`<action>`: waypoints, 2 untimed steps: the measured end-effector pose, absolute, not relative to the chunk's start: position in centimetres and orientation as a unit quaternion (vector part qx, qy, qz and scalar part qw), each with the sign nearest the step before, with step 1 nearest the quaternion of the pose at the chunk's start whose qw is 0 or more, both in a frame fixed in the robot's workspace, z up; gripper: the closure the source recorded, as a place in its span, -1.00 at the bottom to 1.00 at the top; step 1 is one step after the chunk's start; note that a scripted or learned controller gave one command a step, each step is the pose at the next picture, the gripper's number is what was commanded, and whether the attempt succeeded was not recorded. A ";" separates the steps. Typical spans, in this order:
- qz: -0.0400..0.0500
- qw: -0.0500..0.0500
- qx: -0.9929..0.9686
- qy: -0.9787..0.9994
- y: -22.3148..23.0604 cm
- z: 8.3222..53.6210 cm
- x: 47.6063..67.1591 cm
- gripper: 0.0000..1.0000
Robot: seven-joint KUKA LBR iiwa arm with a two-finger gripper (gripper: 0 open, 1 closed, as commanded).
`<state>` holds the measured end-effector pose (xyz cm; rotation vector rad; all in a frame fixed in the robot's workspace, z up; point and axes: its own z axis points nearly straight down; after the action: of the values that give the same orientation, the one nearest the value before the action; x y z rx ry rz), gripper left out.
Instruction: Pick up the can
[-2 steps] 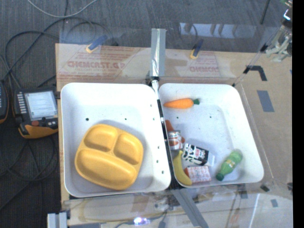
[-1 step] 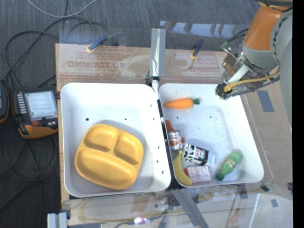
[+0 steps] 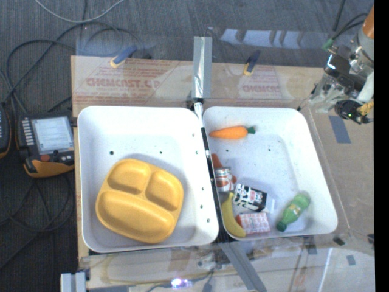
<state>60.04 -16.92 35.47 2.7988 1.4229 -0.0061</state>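
The can (image 3: pixel 223 179) is small, silver and red, and lies against the left wall of the right bin (image 3: pixel 285 123), close to the divider. A black-and-white carton (image 3: pixel 250 197) lies right beside it, and a banana (image 3: pixel 231 217) is just in front. My gripper (image 3: pixel 341 97) hangs at the view's right edge, outside the right bin's far right corner and well away from the can. Nothing is visible in its grasp.
In the right bin, a carrot (image 3: pixel 230 132) lies near the back wall, with a green bottle (image 3: pixel 293 211) and a pink packet (image 3: pixel 255 223) at the front. A yellow divided plate (image 3: pixel 140 199) sits in the left bin (image 3: pixel 121 126). Cables and a handheld device (image 3: pixel 47 137) lie left of the bench.
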 end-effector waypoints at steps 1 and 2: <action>-0.002 0.001 0.784 0.621 -19.2 43.4 61.7 1.00; -0.001 -0.001 0.790 0.613 -10.3 31.9 64.5 1.00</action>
<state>64.46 -10.26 31.94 2.4846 1.9270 -0.0037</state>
